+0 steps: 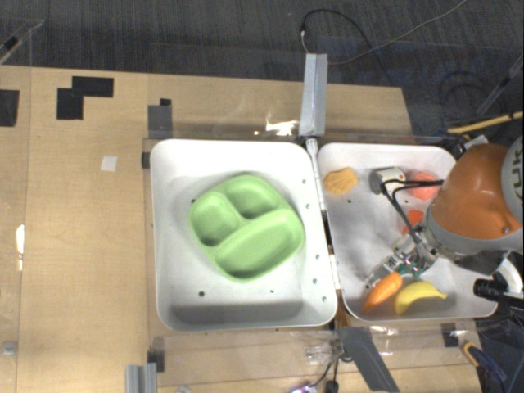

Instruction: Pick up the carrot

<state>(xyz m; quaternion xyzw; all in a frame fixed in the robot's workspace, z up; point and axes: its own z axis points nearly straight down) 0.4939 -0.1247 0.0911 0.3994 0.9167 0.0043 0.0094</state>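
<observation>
The orange carrot (382, 291) lies in the right bin (360, 244) near its front wall, tilted, with its thick end pointing up and right. My gripper (402, 262) is low in that bin, right at the carrot's upper end and seemingly touching it. The arm's orange band (475, 199) looms over the bin's right side and hides part of the floor there.
A yellow banana (419, 295) lies just right of the carrot, almost touching it. A tan food piece (341, 181) and a red-pink item (423, 190) sit at the back of the right bin. The left bin (172, 219) holds a green divided plate (246, 226).
</observation>
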